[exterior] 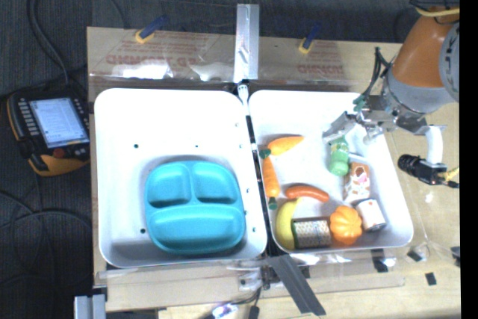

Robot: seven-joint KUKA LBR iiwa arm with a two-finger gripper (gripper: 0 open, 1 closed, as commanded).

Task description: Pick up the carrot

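- Carrot (269, 177): a slim orange tapered vegetable, lying lengthwise against the left wall of the right bin, just inside the divider, its narrow end pointing toward the front of the bench.
- Immediate neighbours: a yellow, banana-like fruit (283, 223) lies just beyond the carrot's lower tip; a long orange-red pepper-shaped piece (305, 193) lies close on its right; an orange-and-yellow curved piece (283, 143) sits near its upper end.
- Right-hand white shallow bin (299, 112): further holds a green rounded item (340, 159), a small printed carton (358, 183), a grey metal grater (311, 232) and a small orange pumpkin (346, 225).
- Two-finger gripper (351, 123): hangs over the bin's upper right area, well apart from the carrot; whether the claw is spread or closed cannot be told, and nothing is visibly held.
- Left-hand white bin (119, 116): carries a turquoise compartment tray (194, 207).
- Recommended approach (judgement): travel left across the bin, align the closing direction across the carrot's width, and descend at mid-length; the adjoining wall leaves little room for the outer finger, so a slight inward offset may help.
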